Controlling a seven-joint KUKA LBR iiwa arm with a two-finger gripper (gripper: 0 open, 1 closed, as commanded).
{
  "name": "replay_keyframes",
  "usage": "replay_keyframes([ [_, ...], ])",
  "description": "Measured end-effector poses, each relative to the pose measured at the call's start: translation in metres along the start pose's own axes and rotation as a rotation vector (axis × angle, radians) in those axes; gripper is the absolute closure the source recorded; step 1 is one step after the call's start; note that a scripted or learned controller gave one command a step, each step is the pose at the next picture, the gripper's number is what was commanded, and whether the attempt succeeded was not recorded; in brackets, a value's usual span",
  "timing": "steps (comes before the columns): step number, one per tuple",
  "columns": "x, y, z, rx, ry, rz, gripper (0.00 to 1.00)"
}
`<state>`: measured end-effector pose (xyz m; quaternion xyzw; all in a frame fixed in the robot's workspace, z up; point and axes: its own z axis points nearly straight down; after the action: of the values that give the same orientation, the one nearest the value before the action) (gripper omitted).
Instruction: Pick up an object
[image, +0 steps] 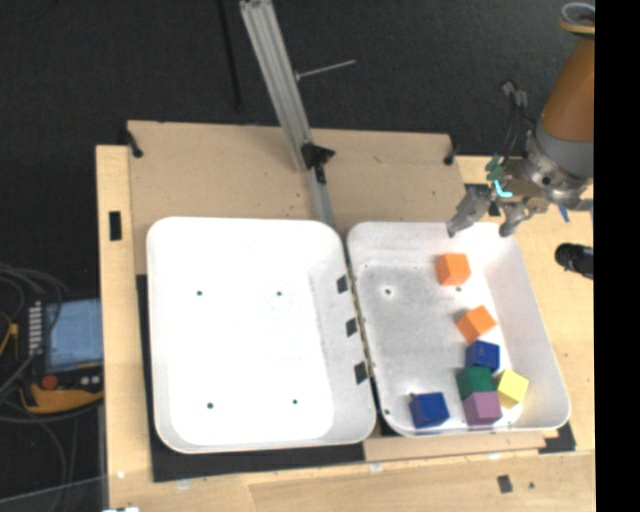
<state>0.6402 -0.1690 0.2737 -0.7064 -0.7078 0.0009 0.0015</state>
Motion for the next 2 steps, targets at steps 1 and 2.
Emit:
replay_keyframes([
  [1,-0.001,0.001,-0.003,-0.004,-0.003,-0.002,0.00],
  [2,-0.005,-0.002,0.060,0.002,-0.003,0.003,0.00],
])
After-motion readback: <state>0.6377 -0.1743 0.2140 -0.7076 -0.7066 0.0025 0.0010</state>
